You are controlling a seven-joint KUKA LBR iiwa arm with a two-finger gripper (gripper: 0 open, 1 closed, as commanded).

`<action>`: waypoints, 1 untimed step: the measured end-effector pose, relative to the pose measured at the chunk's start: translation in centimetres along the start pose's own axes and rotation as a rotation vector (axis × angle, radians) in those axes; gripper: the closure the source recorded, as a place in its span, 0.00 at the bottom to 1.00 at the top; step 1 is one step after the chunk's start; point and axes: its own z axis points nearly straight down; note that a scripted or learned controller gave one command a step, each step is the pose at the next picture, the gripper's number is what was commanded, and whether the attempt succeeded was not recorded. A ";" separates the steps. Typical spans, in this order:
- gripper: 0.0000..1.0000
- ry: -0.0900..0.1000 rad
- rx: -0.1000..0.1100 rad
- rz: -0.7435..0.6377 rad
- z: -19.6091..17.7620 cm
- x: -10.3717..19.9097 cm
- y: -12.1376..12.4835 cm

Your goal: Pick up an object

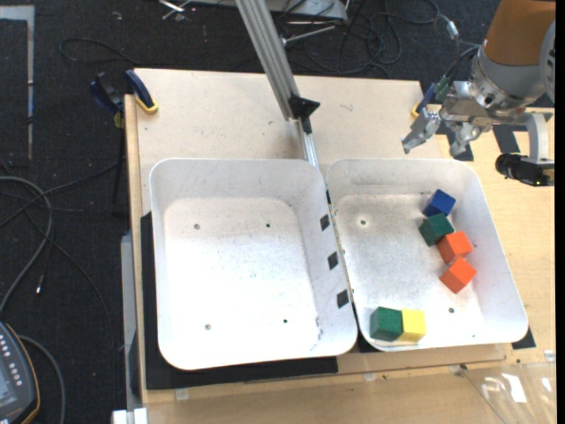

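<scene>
Left bin: bare white floor. Right bin: green block touching yellow block at the near edge; along the right wall a blue block, dark green block and two orange blocks in a row. Gripper above the bin's far rim, fingers spread apart, grasping nothing.

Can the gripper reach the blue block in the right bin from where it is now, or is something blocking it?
Probably yes. The gripper hangs open above the far rim of the right bin, and the blue block lies just below it, uncovered. Only the dark green block touches it on the near side, which could crowd one finger.
</scene>
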 end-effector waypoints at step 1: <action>0.00 -0.001 -0.002 0.005 14.4 -6.3 -2.8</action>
